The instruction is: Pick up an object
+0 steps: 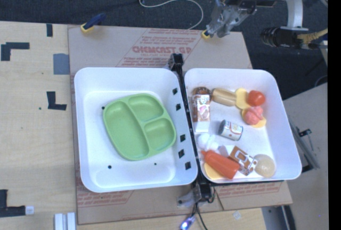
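Orange carrot-shaped toy [220,164] lies nearest in the right white bin [285,133]; cardboard sheet [160,48] reads "CHEMCAST GP". Jaws' [218,26] opening: cannot tell.

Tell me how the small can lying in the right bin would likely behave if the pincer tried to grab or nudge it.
The small can lies on its side on the right bin floor, so a nudge would probably roll it. Its rounded wall looks smooth and may slip between fingers unless gripped across the ends. It seems rigid, and probably light for its size.
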`<state>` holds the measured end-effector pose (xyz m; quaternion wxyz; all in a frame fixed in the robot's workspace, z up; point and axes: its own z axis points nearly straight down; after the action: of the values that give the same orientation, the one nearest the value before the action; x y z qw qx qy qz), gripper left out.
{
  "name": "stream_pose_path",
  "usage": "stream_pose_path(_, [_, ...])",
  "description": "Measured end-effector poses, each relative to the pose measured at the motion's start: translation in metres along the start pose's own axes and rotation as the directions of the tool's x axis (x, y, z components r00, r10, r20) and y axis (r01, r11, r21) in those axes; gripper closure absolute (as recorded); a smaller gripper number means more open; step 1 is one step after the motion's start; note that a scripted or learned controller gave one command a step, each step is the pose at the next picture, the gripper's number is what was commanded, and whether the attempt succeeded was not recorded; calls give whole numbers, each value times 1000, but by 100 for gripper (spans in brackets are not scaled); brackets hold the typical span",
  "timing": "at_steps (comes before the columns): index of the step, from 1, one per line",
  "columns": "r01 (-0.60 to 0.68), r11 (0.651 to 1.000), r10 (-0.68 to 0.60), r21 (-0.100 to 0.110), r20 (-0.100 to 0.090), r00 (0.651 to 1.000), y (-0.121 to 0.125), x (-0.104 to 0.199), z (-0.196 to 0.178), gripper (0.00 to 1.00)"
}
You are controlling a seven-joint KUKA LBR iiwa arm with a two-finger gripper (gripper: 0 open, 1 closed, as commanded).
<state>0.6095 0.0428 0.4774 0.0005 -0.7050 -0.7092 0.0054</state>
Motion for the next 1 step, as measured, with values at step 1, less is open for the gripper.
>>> stream_pose_path(1, [1, 1000, -1, 2, 2, 1000, 1, 0, -9, 100])
